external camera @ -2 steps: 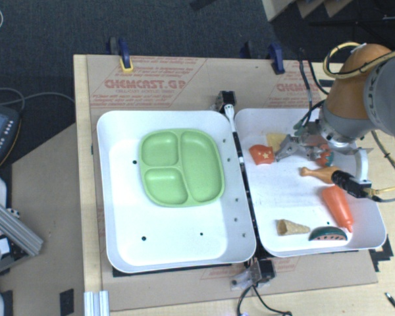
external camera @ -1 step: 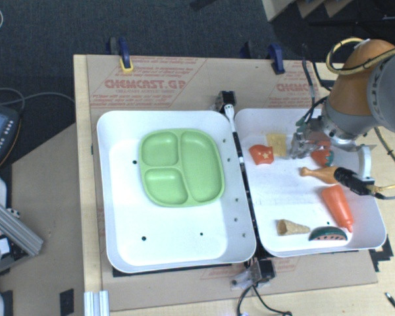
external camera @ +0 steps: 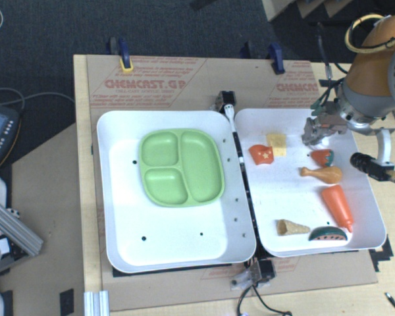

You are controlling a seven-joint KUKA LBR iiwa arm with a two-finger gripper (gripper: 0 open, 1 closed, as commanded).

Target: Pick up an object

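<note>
While the grey arm with its orange band reaches in from the upper right of the frame, its gripper (external camera: 314, 134) hangs low over the upper part of the right white bin (external camera: 362, 209); whether anything sits in its grasp cannot be told.

Just below and right of it lies a small red toy pepper with a green stem (external camera: 322, 157), apart from the metal tips. Under that, a tan toy chicken drumstick (external camera: 322, 173) lies with its long axis across the frame, bone end pointing left. An orange toy carrot (external camera: 338, 205) slants from upper left to lower right.

One yellow cheese block (external camera: 276, 143), one red strawberry-like piece (external camera: 261, 154), one tan wedge (external camera: 292, 227) and one watermelon slice (external camera: 329, 234) complete seven items there. In the left white bin (external camera: 118, 229) rests one green divided plate (external camera: 182, 166).
</note>
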